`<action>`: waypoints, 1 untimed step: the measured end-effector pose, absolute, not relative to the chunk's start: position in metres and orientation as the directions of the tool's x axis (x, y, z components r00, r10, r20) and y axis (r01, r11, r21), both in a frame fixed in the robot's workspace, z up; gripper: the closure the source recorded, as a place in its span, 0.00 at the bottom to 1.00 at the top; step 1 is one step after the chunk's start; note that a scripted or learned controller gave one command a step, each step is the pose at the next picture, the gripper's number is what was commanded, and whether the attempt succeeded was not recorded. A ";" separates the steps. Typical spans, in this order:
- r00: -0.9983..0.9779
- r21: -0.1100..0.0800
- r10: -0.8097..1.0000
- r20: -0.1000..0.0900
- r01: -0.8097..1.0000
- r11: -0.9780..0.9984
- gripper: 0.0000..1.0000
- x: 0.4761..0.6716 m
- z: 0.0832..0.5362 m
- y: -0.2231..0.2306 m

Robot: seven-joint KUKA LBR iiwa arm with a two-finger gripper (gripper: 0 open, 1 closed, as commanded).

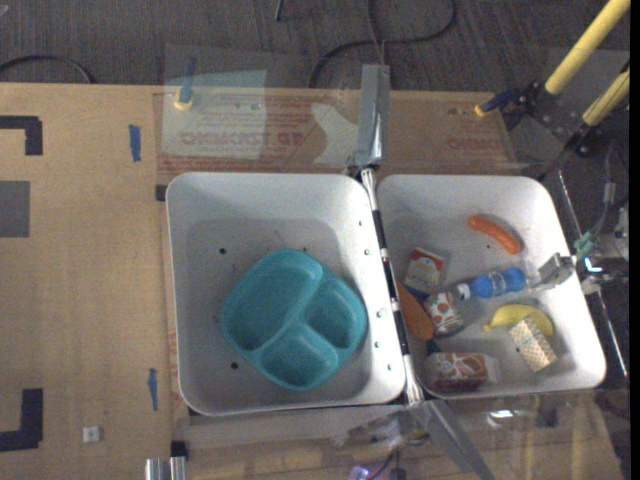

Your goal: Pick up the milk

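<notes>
A small white-and-red carton (424, 268), which looks like the milk, lies in the right bin (455, 196) near its left wall. A second carton (462, 369), brown and red, lies on its side at the bin's front. A grey part that I take for my gripper (556, 268) reaches in over the bin's right rim. It sits just beyond the end of a clear bottle with a blue label (485, 287). It is well to the right of both cartons and touches neither.
The right bin also holds an orange sausage (495, 232), a banana (520, 317), a beige box (533, 346), a red can (443, 313) and an orange piece (412, 313). A teal divided plate (292, 318) lies in the left bin (200, 228).
</notes>
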State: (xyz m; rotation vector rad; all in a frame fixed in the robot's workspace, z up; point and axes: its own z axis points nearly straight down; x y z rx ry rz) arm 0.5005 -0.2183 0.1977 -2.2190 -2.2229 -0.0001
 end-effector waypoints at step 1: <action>-0.209 0.003 0.978 -0.001 0.978 0.209 0.00 0.524 0.093 -0.154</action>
